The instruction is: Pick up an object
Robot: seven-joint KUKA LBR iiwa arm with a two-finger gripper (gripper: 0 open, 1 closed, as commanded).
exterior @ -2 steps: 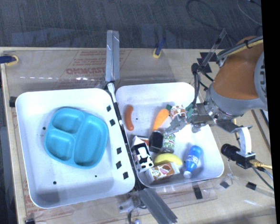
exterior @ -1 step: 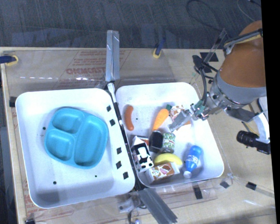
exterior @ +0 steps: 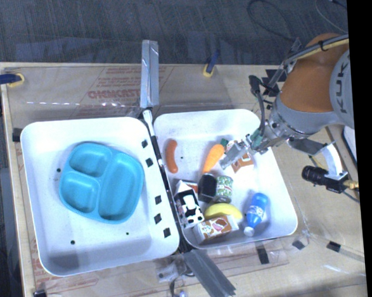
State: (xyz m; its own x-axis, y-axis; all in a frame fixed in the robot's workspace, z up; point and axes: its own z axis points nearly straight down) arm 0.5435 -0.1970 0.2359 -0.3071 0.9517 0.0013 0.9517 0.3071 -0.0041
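Hand (exterior: 232, 153) over carrot (exterior: 212, 157), fingers unclear, carton (exterior: 243, 162) half-hidden

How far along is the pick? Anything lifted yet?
Done: the gripper has reached into the right bin, low beside the carrot. In hand: nothing visibly lifted; the carrot, banana and blue bottle all lie in the bin. Left: grasping and raising one object.

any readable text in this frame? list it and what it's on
"KU": grey arm housing, cut off at the frame edge.
Red print on the bench sheet behind the bins: upside down, too blurred to read.
Labels on the green can, blue bottle, carton: too small to read.
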